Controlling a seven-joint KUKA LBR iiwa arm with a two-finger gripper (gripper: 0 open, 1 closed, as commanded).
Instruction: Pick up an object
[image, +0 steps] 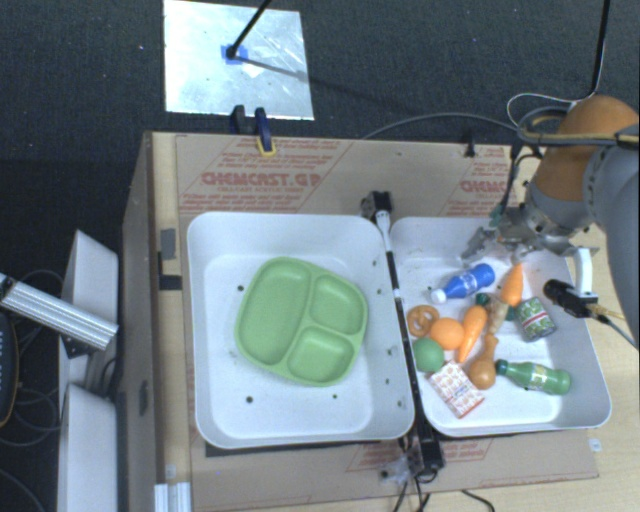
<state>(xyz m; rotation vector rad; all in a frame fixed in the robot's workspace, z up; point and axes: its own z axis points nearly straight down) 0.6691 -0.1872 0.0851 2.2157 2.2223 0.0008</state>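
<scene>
Toys fill my right bin (590, 400), and the light, hard, slippery blue bottle (467, 282) needs a middle grab from my hand (497, 238), whose opening I cannot tell.

We saw a green divided plate (302, 321) lying alone in the left white bin (215, 400), its three compartments facing up. Both bins rested on a brown cardboard sheet (300, 170) printed with red lettering, which covered the bench. Beyond the sheet, on dark carpet (70, 100), lay a shiny silver panel (200, 70) with a small blue piece (236, 54) on it. A blue and yellow clamp (263, 130) gripped the cardboard's far edge. At the far left stood white framing (85, 290) and a metal bar (55, 311).
</scene>
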